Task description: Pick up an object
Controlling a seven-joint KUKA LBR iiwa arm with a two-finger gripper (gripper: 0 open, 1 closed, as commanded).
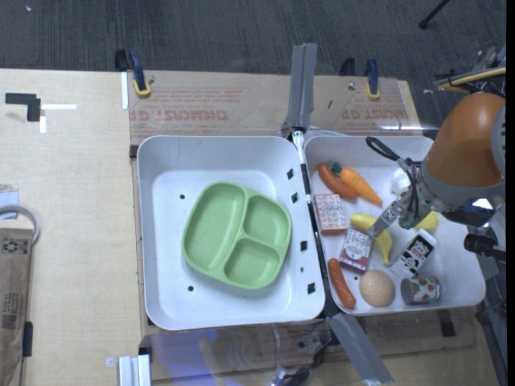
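Yellow toy banana [378, 230] lies in the right bin [471, 300], between a small pink carton [356, 249] and a cow-print carton [415, 253]. The gripper [392, 216] hangs right over it; whether its jaws are parted, I cannot tell. A green divided plate [236, 236] sits in the left bin [161, 215].

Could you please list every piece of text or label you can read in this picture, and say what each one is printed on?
"CHEMCAST GP", red, seen upside down: on the brown paper sheet behind the bins; its repeat at right is too faint.
Small pink box: print too small to read.
Purple packet: blurred.
Black-and-white carton: a picture, no legible words.
Brown bag at left: mark unreadable.
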